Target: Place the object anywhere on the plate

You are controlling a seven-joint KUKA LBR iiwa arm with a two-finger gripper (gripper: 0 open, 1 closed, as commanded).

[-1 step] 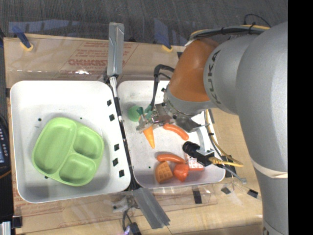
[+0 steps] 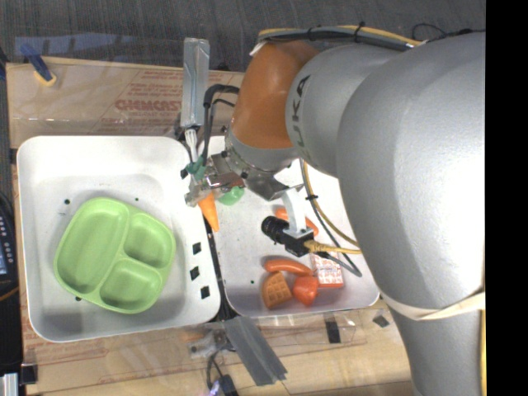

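A green divided plate [image 2: 114, 256] lies in the left white bin [image 2: 49, 163]. My gripper [image 2: 200, 190] hangs over the wall between the two bins, just right of the plate. It is shut on an orange toy carrot [image 2: 209, 214] with a green top [image 2: 232, 195]. The carrot's tip points down at the divider. The plate's nearest rim is a short way left of and below the carrot.
The right bin [image 2: 247, 246] holds an orange sausage [image 2: 288, 265], a brown waffle [image 2: 276, 289], a red piece [image 2: 306, 290] and a small red-and-white carton [image 2: 330, 275] near its front. The big grey arm covers that bin's right side.
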